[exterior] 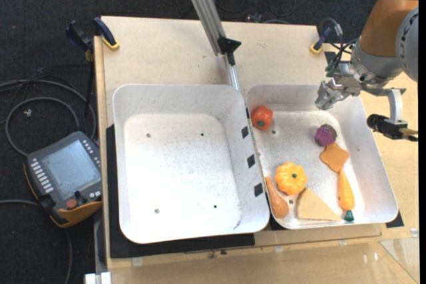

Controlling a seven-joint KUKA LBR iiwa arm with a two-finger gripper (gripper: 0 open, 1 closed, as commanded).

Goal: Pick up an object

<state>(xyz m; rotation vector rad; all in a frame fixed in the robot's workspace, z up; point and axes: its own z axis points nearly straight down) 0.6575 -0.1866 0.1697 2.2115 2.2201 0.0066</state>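
The desk is the largest thing here, a pale wooden top that carries two shallow white bins side by side. The left bin is the bigger one in the view, and its floor shows only small dark specks. The right bin holds all the objects I could take.

My arm comes in from the right, with the orange band above the wrist, and my fingers hang over the far edge of the right bin, near its back wall. I cannot tell whether they are spread or pressed together, because they are small and grey against the bin, and I see nothing between them.

A long metal bar slants down from the top and ends at the seam between the two bins.

In the right bin, a tan wedge lies at the near side, just beside a yellow pumpkin. A carrot lies along the right side, below an orange slice. A pale orange long piece rests against the left wall. A red tomato sits at the far left corner. A purple piece is the nearest thing to my fingers, apart from them.

On the floor at the left lies a control pendant.
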